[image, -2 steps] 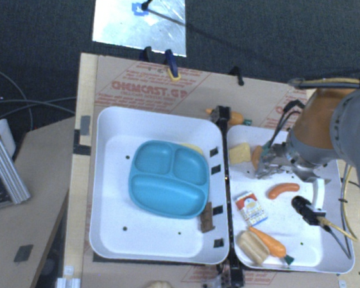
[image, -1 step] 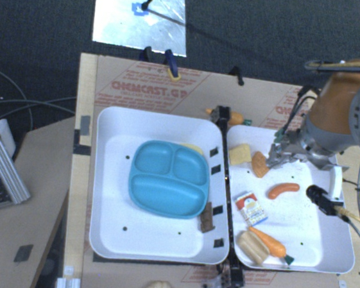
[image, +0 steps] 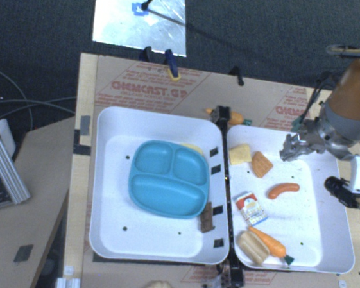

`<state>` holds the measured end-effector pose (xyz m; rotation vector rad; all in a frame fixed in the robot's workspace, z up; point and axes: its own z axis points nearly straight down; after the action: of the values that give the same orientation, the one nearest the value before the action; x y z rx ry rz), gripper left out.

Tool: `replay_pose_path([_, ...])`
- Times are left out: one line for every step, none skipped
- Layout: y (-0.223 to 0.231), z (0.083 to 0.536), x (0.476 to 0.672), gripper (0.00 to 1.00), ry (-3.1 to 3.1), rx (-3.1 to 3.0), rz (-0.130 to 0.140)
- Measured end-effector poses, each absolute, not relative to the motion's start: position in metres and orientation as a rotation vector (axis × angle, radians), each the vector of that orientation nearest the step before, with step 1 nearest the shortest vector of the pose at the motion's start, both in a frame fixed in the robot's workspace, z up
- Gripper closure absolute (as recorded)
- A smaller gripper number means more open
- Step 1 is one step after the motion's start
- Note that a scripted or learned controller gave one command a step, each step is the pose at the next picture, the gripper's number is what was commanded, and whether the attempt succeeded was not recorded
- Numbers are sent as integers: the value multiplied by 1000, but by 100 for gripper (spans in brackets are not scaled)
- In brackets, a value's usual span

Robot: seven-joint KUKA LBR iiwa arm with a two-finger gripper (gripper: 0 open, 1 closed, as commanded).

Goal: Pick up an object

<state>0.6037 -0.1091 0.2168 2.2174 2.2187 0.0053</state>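
Gripper (image: 294,148), jaw state impossible to tell, hovers over right bin (image: 342,223) far from sausage (image: 283,190) and cracker (image: 261,164); descent likely misses, closing on nothing.

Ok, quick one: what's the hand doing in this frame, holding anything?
Hand: above the right bin, near its top edge, with nothing seen in it; open or shut cannot be told.

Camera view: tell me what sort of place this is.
Most likely a robotics lab's grasping test bench, not a kitchen: two white bins sit clamped on a board, toy food such as a carrot and sausage lies inside, and loose cables trail alongside.
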Motion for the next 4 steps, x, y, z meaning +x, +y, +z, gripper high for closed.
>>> replay_pose_path([-109, 225, 605, 100, 2223, 2216, 3])
replay_pose_path([-54, 235, 613, 100, 2232, 2209, 6])
replay_pose_path([-5, 222, 605, 100, 2232, 2211, 3])
replay_pose_path([22, 227, 621, 100, 2228, 2213, 5])
